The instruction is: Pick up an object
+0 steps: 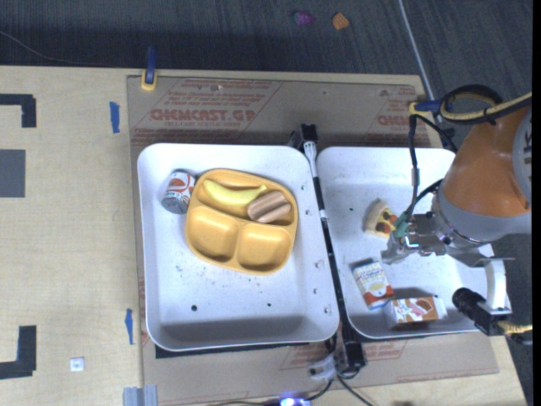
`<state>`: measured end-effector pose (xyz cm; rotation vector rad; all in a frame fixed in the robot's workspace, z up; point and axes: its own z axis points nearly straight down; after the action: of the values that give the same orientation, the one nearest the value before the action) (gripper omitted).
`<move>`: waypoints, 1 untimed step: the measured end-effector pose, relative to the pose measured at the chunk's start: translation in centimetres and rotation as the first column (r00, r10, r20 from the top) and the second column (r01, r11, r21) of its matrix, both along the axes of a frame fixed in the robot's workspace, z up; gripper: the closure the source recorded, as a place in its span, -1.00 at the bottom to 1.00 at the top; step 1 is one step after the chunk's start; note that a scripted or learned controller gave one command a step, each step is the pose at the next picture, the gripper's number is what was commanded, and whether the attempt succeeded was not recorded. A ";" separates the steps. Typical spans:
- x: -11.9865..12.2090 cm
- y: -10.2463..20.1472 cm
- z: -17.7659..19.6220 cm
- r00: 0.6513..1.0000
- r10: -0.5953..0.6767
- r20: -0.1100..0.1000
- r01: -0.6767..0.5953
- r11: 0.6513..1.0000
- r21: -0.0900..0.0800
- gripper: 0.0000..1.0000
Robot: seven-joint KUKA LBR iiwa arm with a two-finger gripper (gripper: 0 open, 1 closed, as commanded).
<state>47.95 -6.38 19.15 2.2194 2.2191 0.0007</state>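
Observation:
My gripper [399, 245] hangs low over the right bin [338, 176], below the arm's orange band. A pizza-slice toy [379, 218] lies just up and left of it. A small red and white carton [372, 281] lies just below and left of the gripper. A second carton [415, 309] rests near the bin's front edge. I see nothing held in the gripper.
The left bin [228, 311] holds a yellow divided tray [228, 235] with a banana [226, 194] and a hot dog [270, 207] in it. A small can [177, 191] lies at the tray's left. A black divider [321, 227] runs between the bins.

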 end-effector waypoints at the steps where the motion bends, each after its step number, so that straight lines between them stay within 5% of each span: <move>1: -0.1 -6.8 -2.7 1.000 0.000 -0.004 0.000 1.000 0.002 1.00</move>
<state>47.90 -13.17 16.46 2.2230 2.2219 -0.0012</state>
